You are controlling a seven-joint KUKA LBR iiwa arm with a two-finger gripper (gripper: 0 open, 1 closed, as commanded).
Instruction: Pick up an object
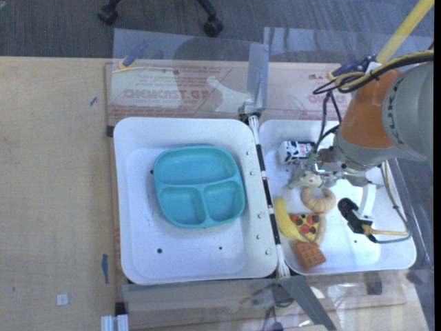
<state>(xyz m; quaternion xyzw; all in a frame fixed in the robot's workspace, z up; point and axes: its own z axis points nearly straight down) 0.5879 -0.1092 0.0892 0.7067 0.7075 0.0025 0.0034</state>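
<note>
Waffle (309,255) lowest; arm (386,116) bends over right bin (400,250), tool (311,174) down.

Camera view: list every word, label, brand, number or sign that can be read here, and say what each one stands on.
Red printed lettering on the clear sheet behind the left bin: too faint and blurred to read with confidence.
Black-and-white toy in the right bin: dark patches, no legible text.
Teal divided plate, banana and pizza slice toy: no text seen.
Nothing else legible.
</note>
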